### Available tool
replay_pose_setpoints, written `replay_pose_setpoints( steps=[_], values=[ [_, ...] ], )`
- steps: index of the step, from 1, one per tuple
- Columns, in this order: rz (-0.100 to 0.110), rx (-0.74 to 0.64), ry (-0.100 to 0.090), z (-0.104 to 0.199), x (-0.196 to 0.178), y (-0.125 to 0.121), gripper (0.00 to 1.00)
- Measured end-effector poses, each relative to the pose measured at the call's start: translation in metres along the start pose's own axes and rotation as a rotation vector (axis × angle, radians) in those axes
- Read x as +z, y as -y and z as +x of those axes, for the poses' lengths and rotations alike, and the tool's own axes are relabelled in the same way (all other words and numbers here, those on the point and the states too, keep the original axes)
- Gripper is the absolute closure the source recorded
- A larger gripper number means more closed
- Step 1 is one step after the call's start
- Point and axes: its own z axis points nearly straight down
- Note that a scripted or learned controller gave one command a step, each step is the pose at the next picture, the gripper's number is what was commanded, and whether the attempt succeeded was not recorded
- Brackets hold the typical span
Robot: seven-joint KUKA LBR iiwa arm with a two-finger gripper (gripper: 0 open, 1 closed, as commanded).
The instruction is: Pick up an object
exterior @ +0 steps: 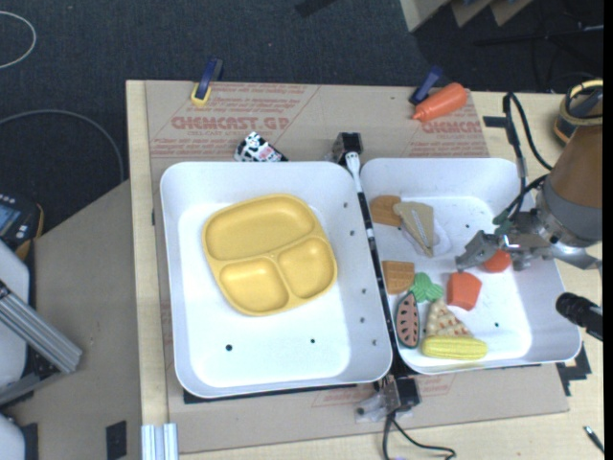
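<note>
The gripper (487, 249) hangs low over the right bin (498, 175), reaching in from the right, its grey fingers pointing left; a small red-orange piece (497, 263) sits right at the fingertips, but I cannot tell whether the fingers are spread or closed, or whether they have it. Just below and left of the gripper lies a red block (465, 289) on the bin floor. Farther left in the same bin are a green leafy toy (425, 287), a tan cracker-like square (397, 276), and, toward the near edge, a watermelon slice (408, 320), a pizza wedge (446, 320) and a yellow corn cob (454, 349). Toward the bin's far side rest a brown bread-like piece (386, 210) and a pale wedge (419, 224). The left bin (192, 190) holds a yellow divided plate (269, 253). On the table (144, 257) beyond the bins lie a toy carrot (441, 103), a black-and-white cow toy (257, 148) and a yellow-and-blue clip (204, 83).
</note>
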Motion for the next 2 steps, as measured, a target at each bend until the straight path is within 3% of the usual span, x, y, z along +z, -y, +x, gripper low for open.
replay_pose_setpoints(
  steps=[1,2],
  values=[
    [-0.014,-0.003,0.003,0.000,-0.007,-0.003,0.00],
    [-0.008,-0.003,0.001,0.000,0.036,-0.005,0.00]
  ],
)
